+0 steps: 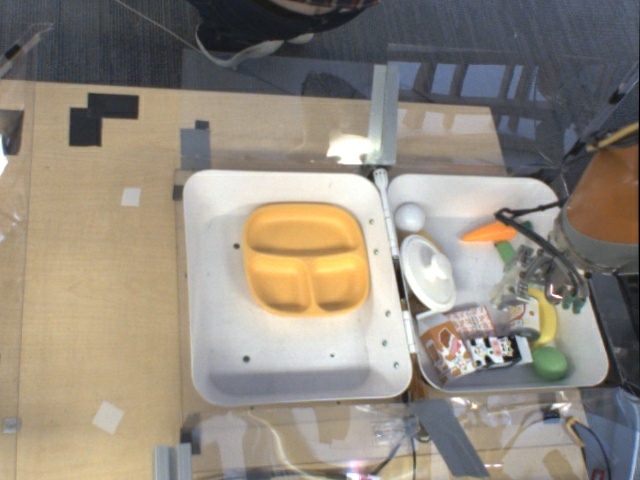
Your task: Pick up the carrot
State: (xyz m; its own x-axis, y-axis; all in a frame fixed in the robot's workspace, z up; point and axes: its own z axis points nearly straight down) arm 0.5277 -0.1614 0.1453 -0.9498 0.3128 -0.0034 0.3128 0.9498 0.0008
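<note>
Carrot point(487, 233) is the target, and it lies in the right-hand white bin point(455, 190), just up and to the left of the pincer point(528, 280) as the camera sees it, with its orange body pointing left and its green top toward the arm. The pincer hangs over the right part of that bin, low among cables and small parts, and whether it is released or clenched cannot be told from this slanted look; nothing orange sits in it, so the carrot is judged not yet grasped.

To do this step well, the pincer should shift up-left until it is centred over the thick middle of the carrot, not its tapered tip, and turn so it closes across the short width. The carrot lies close to the bin's far wall, so a straight descent is safer than a sweeping one.

Neighbours matter. Directly left of the pincer sits a white bowl point(430, 271), with a small white ball point(409, 215) beyond it; below-left lies a printed snack box point(470, 342); just below are a banana point(546, 318) and a green lime-like fruit point(549, 363). None touches the carrot, so a clean grip looks feasible if the approach stays clear of the banana. The left bin point(210, 298), holding a yellow divided tray point(303, 258), is well apart and plays no part here.
</note>
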